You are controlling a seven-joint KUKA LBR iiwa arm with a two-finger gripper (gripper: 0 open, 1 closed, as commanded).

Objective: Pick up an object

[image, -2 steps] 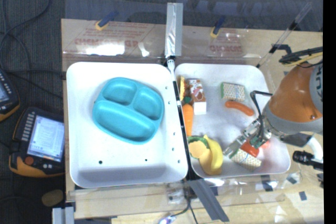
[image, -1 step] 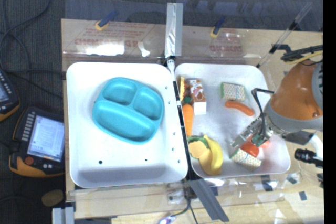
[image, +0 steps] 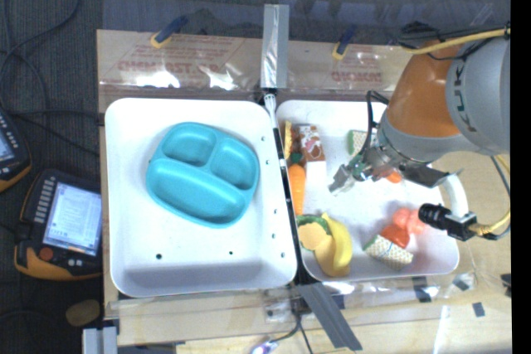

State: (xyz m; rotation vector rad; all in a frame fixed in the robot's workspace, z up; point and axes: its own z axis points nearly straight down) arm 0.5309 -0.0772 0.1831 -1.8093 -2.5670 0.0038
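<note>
The right bin holds several toy foods. A yellow banana lies at its front left beside a round yellow piece with a green top. An orange carrot and a brown and red packet lie along the left wall. A red-orange piece and a pale wedge with a green edge sit at the front right. My gripper hangs low over the middle of this bin, right of the carrot. A small green item shows just behind it, partly hidden by the wrist.
The left bin bears a blue divided plate. The arm's orange band and grey body cover the right bin's back right corner. A black cable fitting hangs over the right side. A handheld pendant lies left of the bench.
</note>
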